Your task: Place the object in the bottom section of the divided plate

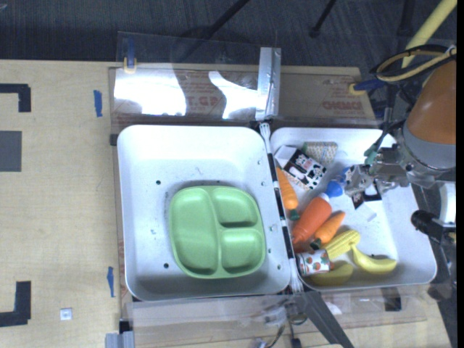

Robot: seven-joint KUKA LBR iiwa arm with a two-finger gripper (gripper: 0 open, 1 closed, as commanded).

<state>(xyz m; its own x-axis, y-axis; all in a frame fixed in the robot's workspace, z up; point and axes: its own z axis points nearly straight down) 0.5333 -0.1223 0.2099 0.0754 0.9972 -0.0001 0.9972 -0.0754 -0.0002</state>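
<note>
Green plate (215, 230) sits bare in the left bin (145, 158), its 3 sections waiting. Over in the right bin (413, 230), the hand (360, 187) hovers above the clutter, just beside a small blue piece (334, 189); whether it is apart or together, I cannot tell, and nothing shows between it. Carrots (312, 220), corn (341, 241) and a banana (373, 262) lie touching. My call: pick 1 item at the pile's edge, lift straight up, cross the divider, and lower into the plate's bottom section before letting go.
</note>
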